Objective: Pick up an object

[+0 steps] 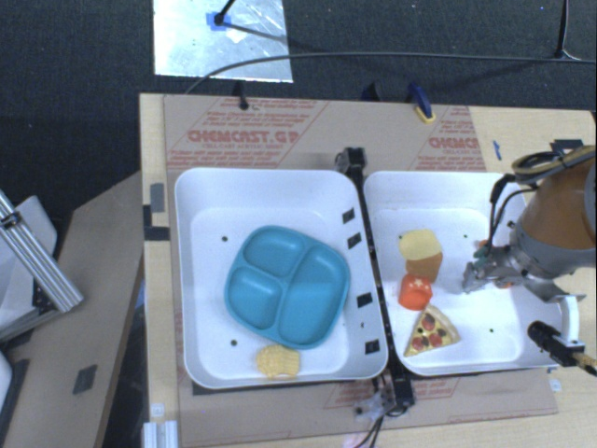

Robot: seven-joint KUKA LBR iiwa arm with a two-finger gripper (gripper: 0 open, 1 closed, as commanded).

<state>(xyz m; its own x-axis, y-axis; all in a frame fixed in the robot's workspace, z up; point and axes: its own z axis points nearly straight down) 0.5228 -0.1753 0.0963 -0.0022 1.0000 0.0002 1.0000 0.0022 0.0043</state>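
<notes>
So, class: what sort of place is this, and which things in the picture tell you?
Probably a robotics lab test bench, not a kitchen: a grey and orange robot arm reaches over two white bins holding toy food, such as a pizza slice and a blue divided plate.

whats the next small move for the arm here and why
Probably a short slide toward the left of the view, to get over the orange object. The gripper sits in the right bin over bare floor, with nothing between its fingers. The orange object, the yellow-topped block and the pizza slice all lie just left of it.
</notes>
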